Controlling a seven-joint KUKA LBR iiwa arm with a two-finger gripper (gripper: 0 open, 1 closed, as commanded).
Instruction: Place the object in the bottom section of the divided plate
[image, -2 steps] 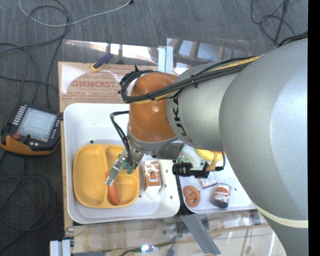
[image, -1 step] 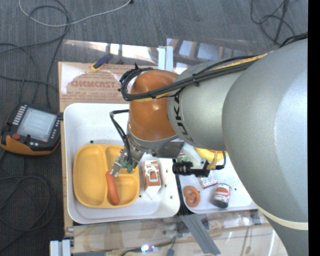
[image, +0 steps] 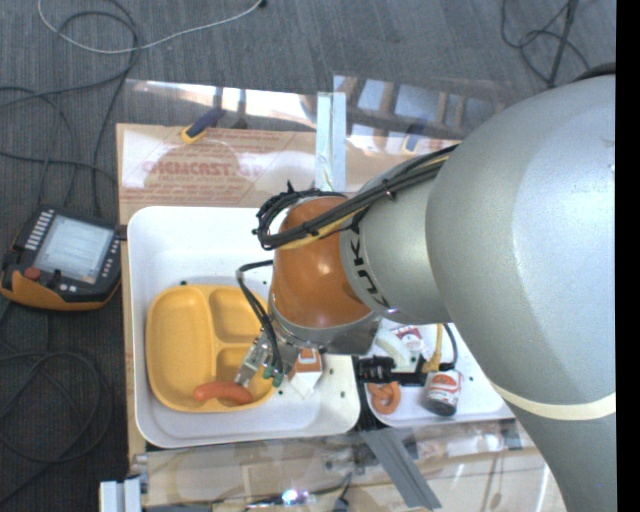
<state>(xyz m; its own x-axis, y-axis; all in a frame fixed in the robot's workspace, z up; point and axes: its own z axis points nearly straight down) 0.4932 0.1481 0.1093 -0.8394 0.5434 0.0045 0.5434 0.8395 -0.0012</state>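
Observation:
A yellow divided plate (image: 185, 335) lies in the left white bin (image: 160, 235). An orange-red, sausage-shaped object (image: 222, 393) rests in the plate's bottom section, near its lower rim. My gripper (image: 256, 368) hangs over the plate's lower right edge, just above and to the right of that object. The grey arm with its orange band (image: 310, 265) covers the middle of the view and hides the bins' shared edge.
Beside the gripper, a small orange-and-white item (image: 306, 361) sits in the left bin. The right bin holds a small jar with a red label (image: 442, 390), an orange ring-like piece (image: 386, 397) and white items (image: 405, 343). A teach pendant (image: 62, 260) lies on the floor at left.

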